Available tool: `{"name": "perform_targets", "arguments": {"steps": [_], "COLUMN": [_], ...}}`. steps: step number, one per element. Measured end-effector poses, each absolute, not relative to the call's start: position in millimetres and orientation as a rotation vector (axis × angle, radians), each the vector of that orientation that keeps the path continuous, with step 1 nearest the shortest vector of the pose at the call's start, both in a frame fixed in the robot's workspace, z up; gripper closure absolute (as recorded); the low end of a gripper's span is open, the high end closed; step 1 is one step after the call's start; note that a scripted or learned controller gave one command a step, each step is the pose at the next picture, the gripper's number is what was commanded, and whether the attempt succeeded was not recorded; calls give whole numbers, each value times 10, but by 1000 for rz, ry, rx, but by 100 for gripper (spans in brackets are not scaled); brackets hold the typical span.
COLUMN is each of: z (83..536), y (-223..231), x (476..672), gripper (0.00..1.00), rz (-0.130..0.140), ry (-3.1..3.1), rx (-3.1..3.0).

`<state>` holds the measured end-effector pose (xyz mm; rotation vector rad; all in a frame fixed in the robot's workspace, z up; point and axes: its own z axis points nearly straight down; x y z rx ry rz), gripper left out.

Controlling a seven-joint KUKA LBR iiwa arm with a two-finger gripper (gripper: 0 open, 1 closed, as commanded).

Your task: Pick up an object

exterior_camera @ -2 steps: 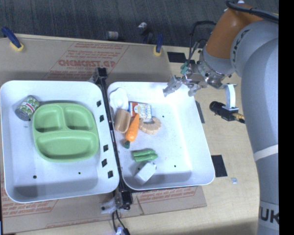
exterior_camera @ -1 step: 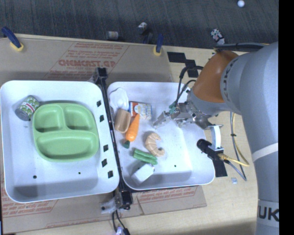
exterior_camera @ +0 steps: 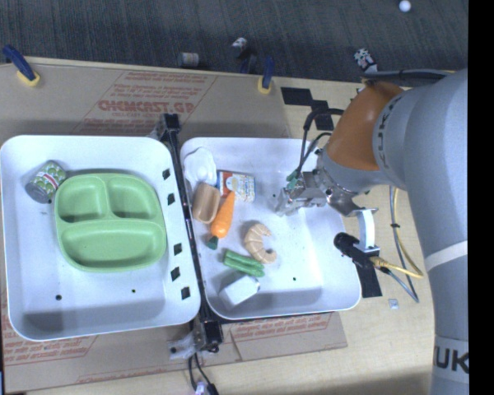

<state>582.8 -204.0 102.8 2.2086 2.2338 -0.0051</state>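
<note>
A: Left bin [exterior_camera: 16, 303]?
B: Green tray [exterior_camera: 111, 220], can [exterior_camera: 44, 180] at its corner.
A: Right bin [exterior_camera: 337, 295]?
B: Bread roll [exterior_camera: 205, 202], carrot [exterior_camera: 224, 213], croissant [exterior_camera: 259, 243], green pod [exterior_camera: 243, 262] mid-bin. Gripper [exterior_camera: 290, 197] low nr right side, over bare floor; finger state: can't tell.

A dark grey carpeted floor [exterior_camera: 148, 15] fills the band toward twelve o'clock, scattered with small bits, among them a white ball [exterior_camera: 404, 6] at about one o'clock. Below it lies the pale wooden surface [exterior_camera: 412, 336], covered over most of its width by a flattened brown cardboard sheet [exterior_camera: 140, 97] printed with red lettering. Blue clamps [exterior_camera: 20, 64] grip the sheet's far edge at ten o'clock and near twelve, under even, soft light.
</note>
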Motion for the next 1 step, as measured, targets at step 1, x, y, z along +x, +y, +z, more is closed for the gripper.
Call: {"name": "perform_targets", "arguments": {"steps": [1], "z": [2799], "y": [-2121], "x": [4912], "gripper": [100], "rz": [1], "ry": [2222], "rx": [2213]}}
